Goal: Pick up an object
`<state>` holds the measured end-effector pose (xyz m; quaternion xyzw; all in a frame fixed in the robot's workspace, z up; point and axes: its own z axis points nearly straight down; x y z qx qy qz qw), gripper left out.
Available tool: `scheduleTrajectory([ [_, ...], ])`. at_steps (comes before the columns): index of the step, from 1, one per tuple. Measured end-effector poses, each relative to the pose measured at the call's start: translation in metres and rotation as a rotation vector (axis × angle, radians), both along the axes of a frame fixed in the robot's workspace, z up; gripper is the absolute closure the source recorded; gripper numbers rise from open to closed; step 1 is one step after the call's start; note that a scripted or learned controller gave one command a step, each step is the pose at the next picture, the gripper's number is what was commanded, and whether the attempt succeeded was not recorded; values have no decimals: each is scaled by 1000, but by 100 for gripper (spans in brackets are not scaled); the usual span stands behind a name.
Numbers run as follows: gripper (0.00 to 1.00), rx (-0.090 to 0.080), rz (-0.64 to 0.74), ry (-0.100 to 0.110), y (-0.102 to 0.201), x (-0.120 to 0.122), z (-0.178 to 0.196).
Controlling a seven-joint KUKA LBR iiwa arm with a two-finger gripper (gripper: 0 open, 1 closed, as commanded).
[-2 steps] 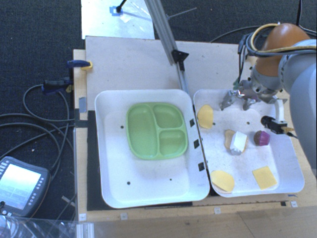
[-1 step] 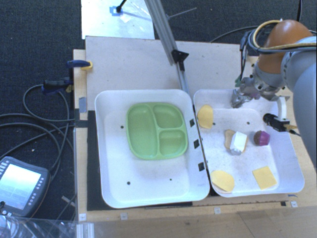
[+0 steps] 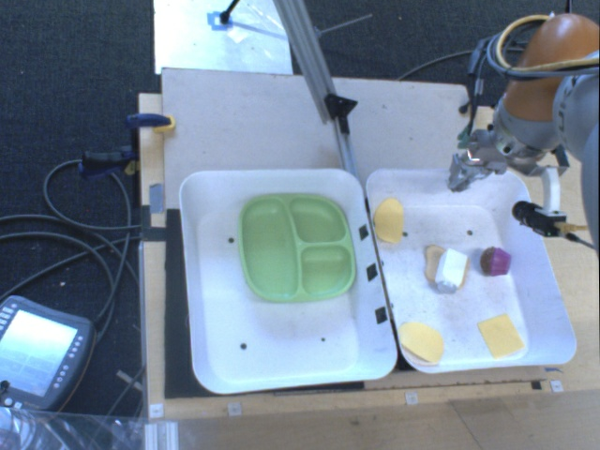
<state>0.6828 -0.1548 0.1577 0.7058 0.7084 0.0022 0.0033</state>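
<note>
Camera view: left bin (image 3: pixel 211 345) holds green tray (image 3: pixel 297 247); right bin (image 3: pixel 553 331), scattered food pieces.

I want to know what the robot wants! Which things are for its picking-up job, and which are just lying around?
For the job: gripper; purple ball; white block; yellow square; yellow round piece.

Just lying around: green divided plate; blue clamp; handheld screen.

KUKA iiwa arm (image 3: pixel 562 82): grey rounded housings, with a glossy orange band (image 3: pixel 561 43) above the wrist. Yellow and black cables (image 3: pixel 502 45) loop beside the band. The two-finger gripper (image 3: pixel 461 178) is grey metal; a black fitting (image 3: pixel 536 217) projects from the wrist.
</note>
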Motion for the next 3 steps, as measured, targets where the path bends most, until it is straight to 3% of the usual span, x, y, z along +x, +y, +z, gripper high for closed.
scheduleTrajectory([
  [2,100,0,1,1,-10,2,91],
  [3,100,3,8,5,47,5,85],
])
